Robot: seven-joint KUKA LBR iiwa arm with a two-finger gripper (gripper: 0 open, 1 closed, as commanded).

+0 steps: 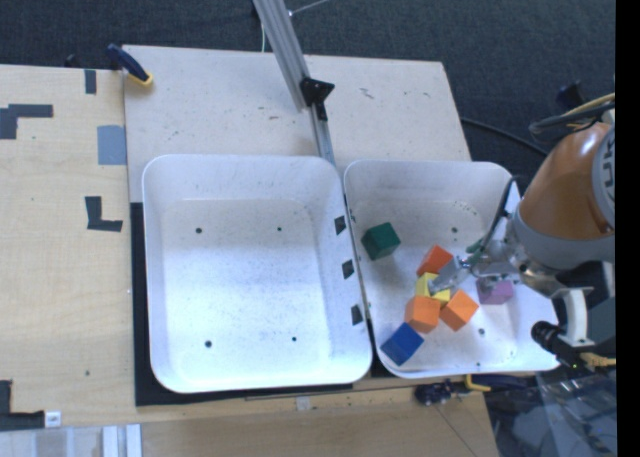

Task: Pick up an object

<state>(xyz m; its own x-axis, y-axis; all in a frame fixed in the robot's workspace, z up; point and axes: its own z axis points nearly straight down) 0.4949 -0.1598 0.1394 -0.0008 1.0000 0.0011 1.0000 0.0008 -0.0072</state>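
Observation:
Several small blocks lie in the right bin (500, 180). A green block (381, 240) sits apart at the upper left. Below it is a cluster: an orange block (434, 261), a yellow block (427, 288), two more orange blocks (424, 313) (460, 310), and a blue block (402, 343) nearest the front. A pink block (496, 292) lies to the right, partly under the wrist. My gripper (464, 269) is low in the bin, between the upper orange block and the pink one, right at the cluster. I see no block lifted.
The left bin (160, 245) stands beside the right one, with a shared rim between them (345, 245). A slanted metal rail (280, 25) runs from the top down to the bins. The arm's orange band (565, 185) hangs over the right bin's right edge.

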